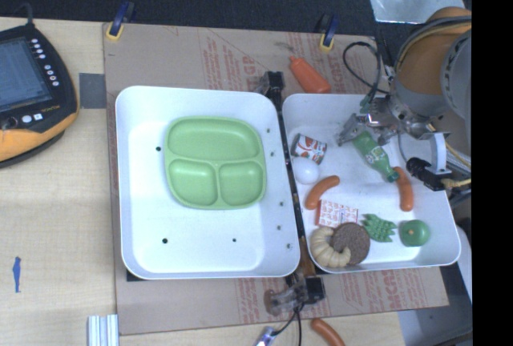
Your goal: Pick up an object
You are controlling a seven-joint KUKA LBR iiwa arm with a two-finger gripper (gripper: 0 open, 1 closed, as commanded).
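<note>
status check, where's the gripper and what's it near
Gripper low in right bin, top end. Green bottle right beside it, not seen between fingers. Sausage and small carton close by.

The arm (437, 56) is cut off at the three o'clock edge. A green bottle (375, 154) lies partly hidden beneath the pincer (365, 128), whose fingertips are too small to read. At six o'clock an orange sausage (327, 331) on the worktop (56, 240) is clipped by the edge.
</note>
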